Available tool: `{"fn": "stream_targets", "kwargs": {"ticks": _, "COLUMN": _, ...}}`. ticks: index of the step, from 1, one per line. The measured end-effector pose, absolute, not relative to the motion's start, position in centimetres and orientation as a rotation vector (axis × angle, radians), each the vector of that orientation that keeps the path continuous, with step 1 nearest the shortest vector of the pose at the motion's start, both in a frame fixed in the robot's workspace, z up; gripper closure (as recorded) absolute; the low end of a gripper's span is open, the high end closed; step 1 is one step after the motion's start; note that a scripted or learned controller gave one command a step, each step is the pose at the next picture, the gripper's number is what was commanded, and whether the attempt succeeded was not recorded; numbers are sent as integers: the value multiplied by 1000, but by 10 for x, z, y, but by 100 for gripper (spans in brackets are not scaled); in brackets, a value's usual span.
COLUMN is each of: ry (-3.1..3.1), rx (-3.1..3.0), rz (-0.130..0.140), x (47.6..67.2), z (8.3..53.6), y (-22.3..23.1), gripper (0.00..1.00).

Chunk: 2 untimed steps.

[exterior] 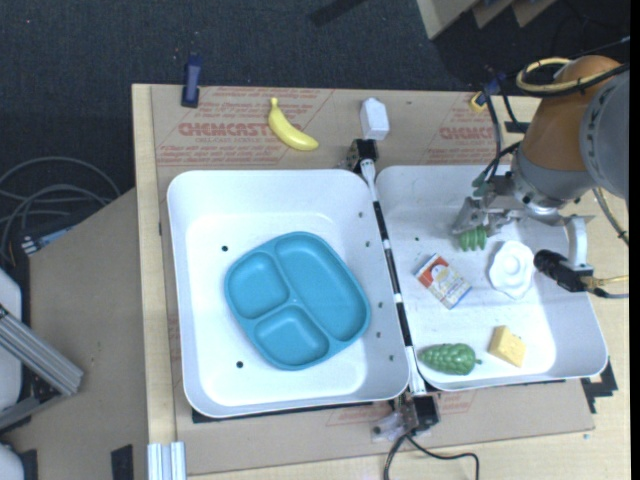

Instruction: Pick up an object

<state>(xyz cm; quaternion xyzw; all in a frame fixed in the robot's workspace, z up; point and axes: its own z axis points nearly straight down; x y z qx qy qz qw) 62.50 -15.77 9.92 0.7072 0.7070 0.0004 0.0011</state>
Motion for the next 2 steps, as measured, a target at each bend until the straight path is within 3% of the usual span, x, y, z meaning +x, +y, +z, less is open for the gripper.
{"fn": "stream_targets", "kwargs": {"ticks": 1, "ry": 2224, "rx": 2221, "rz": 0, "x": 566, "z": 185, "y": -88, "gripper": 100}}
{"fn": "stream_targets", "kwargs": {"ticks": 2, "ry": 2225, "rx": 2223, "rz": -2, "x": 533, "z": 197, "y": -45, "gripper": 100}}
